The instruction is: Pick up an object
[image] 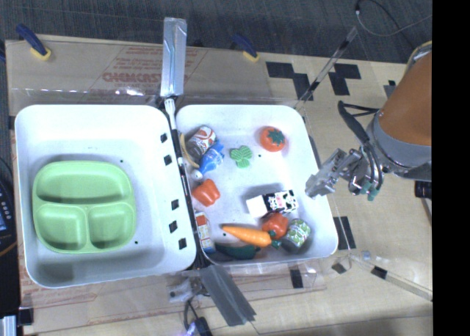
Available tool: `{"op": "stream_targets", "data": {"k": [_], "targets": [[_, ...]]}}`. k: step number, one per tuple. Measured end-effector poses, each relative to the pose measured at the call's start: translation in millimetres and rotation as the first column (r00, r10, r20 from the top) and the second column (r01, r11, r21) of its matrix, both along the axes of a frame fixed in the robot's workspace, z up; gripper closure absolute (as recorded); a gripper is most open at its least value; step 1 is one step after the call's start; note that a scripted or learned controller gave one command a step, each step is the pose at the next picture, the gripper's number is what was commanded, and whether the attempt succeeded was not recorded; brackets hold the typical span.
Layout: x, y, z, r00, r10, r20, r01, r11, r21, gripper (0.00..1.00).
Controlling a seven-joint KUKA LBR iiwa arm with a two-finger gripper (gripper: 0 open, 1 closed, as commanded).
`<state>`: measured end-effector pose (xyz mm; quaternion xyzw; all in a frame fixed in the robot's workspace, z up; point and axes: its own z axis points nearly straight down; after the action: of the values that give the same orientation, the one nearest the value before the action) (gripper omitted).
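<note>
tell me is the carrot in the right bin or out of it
In. The carrot lies on its side on the right bin's floor near the front wall, inside the rim.

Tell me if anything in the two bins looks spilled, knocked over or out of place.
Nothing stands out. The toy foods lie loosely piled inside the right bin, the green tray sits flat in the left bin, and the hand is outside the bins.

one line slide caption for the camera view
Robot hand outside the right bin of toys; green tray in left bin.
</note>
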<state>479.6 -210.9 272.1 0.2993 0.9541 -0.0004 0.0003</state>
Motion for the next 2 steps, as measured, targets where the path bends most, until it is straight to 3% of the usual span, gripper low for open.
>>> {"op": "stream_targets", "data": {"k": [1,2], "targets": [[-2,40,5,0.983,0.183,-0.002,-0.183,0.983,0.001,1.0],[59,77,13,0.896,0.444,0.002,-0.444,0.896,-0.002,1.0]]}}
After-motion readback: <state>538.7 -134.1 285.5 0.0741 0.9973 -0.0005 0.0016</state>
